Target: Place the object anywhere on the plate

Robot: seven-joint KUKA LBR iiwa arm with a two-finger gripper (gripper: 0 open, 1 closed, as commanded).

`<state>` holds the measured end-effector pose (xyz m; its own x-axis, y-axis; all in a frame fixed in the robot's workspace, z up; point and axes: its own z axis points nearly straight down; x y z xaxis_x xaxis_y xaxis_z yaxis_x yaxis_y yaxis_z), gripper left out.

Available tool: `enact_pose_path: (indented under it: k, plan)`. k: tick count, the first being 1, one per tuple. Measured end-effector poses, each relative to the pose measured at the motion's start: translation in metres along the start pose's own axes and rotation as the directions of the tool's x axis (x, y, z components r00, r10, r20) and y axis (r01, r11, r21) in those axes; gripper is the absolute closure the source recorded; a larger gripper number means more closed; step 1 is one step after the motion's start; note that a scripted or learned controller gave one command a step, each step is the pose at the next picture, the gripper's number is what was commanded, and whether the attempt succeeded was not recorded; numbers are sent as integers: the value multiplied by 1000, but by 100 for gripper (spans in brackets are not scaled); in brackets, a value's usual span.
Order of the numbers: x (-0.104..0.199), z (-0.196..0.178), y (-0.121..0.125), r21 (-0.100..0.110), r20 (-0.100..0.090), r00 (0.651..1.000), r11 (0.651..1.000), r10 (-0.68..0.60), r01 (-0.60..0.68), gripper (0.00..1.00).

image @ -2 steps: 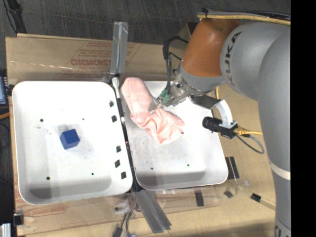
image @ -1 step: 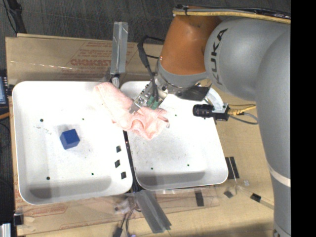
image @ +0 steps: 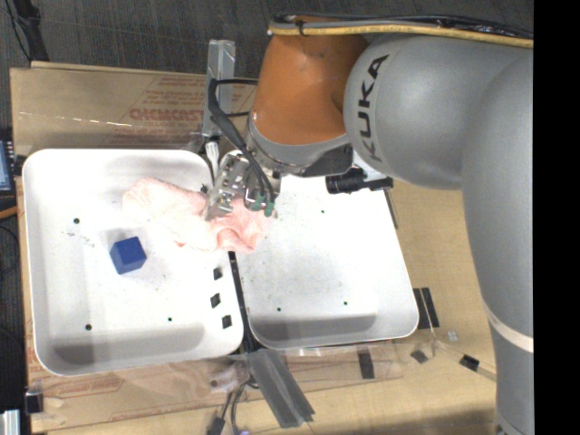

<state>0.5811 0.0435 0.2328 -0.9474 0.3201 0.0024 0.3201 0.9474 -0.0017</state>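
The claw (image: 220,198) sits on the pink cloth (image: 195,214) draped over the divide between both bins — whether its fingers are apart cannot be told. A blue cube (image: 128,254) lies in the left bin (image: 54,333).

The crumpled pale pink cloth (image: 195,214) looks soft and matt; the small blue cube (image: 129,254) smooth (plastic, seemingly); the two shallow white plastic bins (image: 54,270) faintly glossy, speckled.
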Motion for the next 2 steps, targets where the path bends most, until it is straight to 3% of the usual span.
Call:
enact_pose_path:
  k: [1, 2]
  plan:
    - [7, 0, 51, -1, 4, 946, 946, -324, 324, 100]
    - [6, 0, 51, 0, 5, 946, 946, -323, 323, 0]
